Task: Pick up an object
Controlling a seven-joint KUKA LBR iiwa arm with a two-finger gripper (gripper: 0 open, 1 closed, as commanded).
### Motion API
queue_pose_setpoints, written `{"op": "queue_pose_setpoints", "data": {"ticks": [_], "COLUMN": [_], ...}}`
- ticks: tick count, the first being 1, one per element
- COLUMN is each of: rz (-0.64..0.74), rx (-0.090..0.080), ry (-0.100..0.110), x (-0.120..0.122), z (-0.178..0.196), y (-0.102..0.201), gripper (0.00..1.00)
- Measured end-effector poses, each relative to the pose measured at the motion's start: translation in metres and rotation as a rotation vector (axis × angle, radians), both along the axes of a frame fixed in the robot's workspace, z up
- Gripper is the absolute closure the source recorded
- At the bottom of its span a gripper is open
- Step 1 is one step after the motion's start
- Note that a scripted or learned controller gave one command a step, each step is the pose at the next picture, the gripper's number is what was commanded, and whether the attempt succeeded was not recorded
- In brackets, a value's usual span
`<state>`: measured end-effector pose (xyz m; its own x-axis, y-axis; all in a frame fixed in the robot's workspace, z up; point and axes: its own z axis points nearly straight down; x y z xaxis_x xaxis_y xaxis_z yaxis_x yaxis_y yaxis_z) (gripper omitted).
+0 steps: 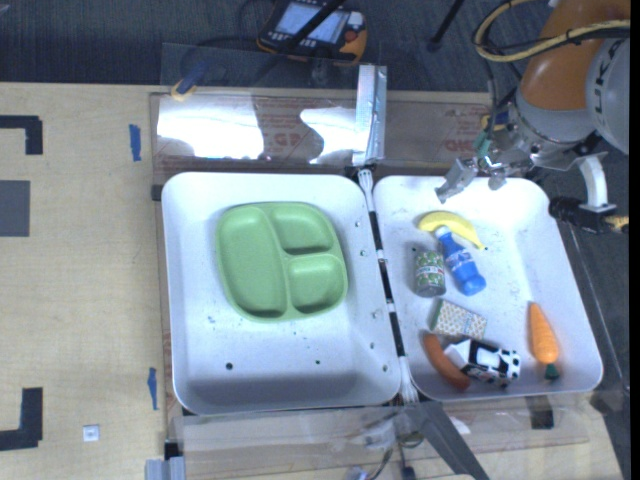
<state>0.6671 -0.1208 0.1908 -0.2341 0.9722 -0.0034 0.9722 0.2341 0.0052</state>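
My gripper (pixel 473 180) hangs over the back edge of the right bin (pixel 570 268), its fingers spread and nothing between them. Just in front of it and a little lower lies a yellow banana (pixel 450 226). A blue bottle (pixel 463 268) and a small green can (pixel 428 271) lie side by side below the banana. Toward the bin's front are a patterned packet (pixel 458 319), a red sausage (pixel 442 360), and a black and white toy (pixel 492 361). An orange carrot (pixel 543 336) lies at the front right.
The left bin (pixel 190 298) holds a green divided plate (pixel 283 258). A raised divider (pixel 380 268) separates the two bins. A clear wall with a metal post (pixel 370 113) stands behind them. The grey and orange arm (pixel 570 78) comes in from the upper right.
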Motion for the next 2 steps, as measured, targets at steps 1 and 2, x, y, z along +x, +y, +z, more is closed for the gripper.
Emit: {"op": "queue_pose_setpoints", "data": {"ticks": [1, 2], "rz": [0.080, 0.048], "rx": [0.002, 0.002], "ry": [0.004, 0.002], "x": [-0.055, -0.069], "z": [-0.078, -0.105], "y": [-0.047, -0.054], "gripper": [0.00, 0.00]}}
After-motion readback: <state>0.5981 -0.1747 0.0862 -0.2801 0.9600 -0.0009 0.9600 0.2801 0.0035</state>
